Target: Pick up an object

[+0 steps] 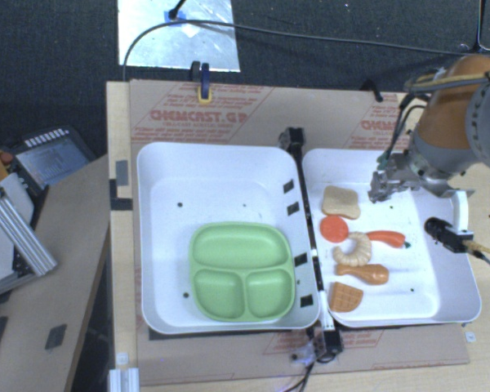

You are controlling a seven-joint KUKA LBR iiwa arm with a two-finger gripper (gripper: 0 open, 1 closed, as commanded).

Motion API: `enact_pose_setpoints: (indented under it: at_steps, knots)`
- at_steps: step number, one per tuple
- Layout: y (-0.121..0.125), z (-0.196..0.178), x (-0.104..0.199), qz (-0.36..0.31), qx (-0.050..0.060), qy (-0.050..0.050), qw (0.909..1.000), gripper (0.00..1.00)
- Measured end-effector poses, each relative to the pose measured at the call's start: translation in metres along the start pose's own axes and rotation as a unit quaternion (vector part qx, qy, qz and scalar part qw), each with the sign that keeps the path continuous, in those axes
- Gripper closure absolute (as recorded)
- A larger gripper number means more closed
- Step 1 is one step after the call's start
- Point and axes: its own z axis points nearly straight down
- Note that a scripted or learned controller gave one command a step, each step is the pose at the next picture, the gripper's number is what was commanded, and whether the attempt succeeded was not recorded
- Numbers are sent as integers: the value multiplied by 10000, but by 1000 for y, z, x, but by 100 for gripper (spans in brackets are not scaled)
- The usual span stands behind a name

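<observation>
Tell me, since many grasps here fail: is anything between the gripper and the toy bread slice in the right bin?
Nothing visible. The gripper hangs over the right bin, just right of the bread slice, with bare white floor between them. The tomato slice and shrimp lie nearer the camera, off that path.

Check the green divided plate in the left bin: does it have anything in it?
Empty. The green divided plate lies flat in the left bin, and all three compartments show bare green.

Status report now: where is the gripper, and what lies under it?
Gripper over right bin, holding nothing visible. Bread slice nearest, untouched. Nothing blocking.
</observation>
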Motion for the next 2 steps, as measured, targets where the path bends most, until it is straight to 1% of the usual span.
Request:
enact_pose_setpoints:
  at_steps: [1,2]
  knots:
    - [10,-59,-7,2,-12,-5,10000,100]
    - [11,-105,-13,1,0,-2,10000,100]
